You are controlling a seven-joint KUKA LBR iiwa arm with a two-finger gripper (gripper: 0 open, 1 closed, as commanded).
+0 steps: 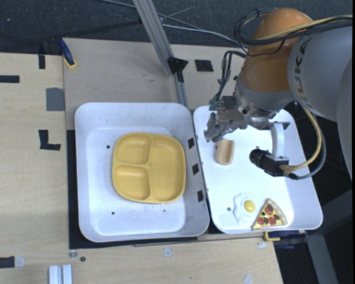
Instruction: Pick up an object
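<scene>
Arm (296,58) is reaching in from the right, its orange band showing above the wrist, and the gripper (216,129) is hanging low over the far left corner of the right bin (302,212). Just beside it, on the near side, a small tan bread-like piece (225,152) is lying on the bin floor; whether they are touching, I cannot tell, and whether the hand is released or clenched I cannot tell either. Down at the near edge of that bin, a toy fried egg (246,207) and a toy pizza slice (268,214) are sitting side by side. Over in the left bin (94,158), a yellow divided plate (148,167) is lying flat in the middle.
</scene>
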